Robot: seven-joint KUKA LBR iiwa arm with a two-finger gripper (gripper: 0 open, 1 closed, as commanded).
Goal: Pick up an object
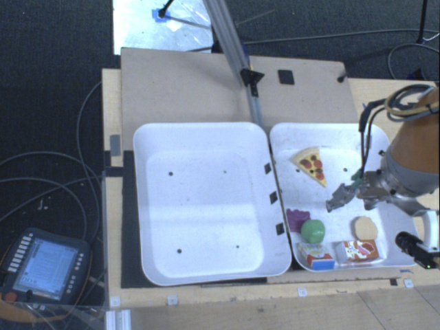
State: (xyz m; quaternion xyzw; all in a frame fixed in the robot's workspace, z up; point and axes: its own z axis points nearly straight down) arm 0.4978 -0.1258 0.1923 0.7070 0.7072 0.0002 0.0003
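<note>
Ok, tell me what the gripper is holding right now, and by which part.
Nothing is held. The gripper hangs over the right bin, apart from the pizza slice and the round biscuit, with nothing between its fingers.

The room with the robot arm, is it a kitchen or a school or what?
Probably a robot lab, not a kitchen. The food is toys, like the pizza slice and green ball, lying in a white bin on a bench. Cables trail over the dark carpet beside a handheld control pad.
</note>
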